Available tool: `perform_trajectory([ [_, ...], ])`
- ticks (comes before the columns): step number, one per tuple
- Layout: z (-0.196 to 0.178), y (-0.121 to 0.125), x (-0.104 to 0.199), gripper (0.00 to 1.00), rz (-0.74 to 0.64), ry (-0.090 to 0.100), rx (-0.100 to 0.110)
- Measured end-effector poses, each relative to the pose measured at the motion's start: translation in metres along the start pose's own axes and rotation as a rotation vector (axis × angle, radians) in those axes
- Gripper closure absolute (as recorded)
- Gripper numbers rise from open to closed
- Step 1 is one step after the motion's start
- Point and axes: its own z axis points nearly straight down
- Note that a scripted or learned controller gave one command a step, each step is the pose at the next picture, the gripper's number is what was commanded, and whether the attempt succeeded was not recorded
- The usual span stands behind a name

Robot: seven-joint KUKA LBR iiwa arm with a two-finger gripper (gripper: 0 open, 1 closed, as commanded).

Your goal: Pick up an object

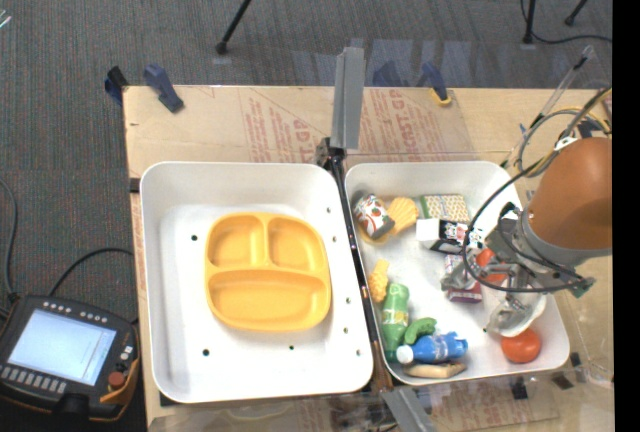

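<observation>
Two white bins (160,220) on a tan desk (230,125) printed with red lettering. Yellow divided plate (268,272). Green bottle (393,310). Blue bottle (440,348) with white cap. Orange-red ball (521,346). Yellow corn-like piece (403,211). Green-and-white patterned packet (445,207). Arm (572,195) band orange, wrist grey.

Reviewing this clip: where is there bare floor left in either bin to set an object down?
Left bin: bare white strips border the yellow tray on every side, widest below and left of it. Right bin: crowded, with a small gap between the green bottle and the hand, beside the orange ball.
</observation>
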Motion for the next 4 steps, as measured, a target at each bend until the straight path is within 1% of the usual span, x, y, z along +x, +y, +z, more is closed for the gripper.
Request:
perform_trajectory([
  [1, 0.002, 0.026, -0.039, 0.0, 0.029, 0.004, -0.003],
  [2, 0.001, -0.007, -0.003, 0.0, -0.099, -0.008, -0.011],
  [3, -0.008, -0.008, -0.002, 1.0, -0.098, -0.005, -0.009],
  [4, 0.001, -0.043, -0.029, 1.0, 0.025, 0.004, -0.002],
])
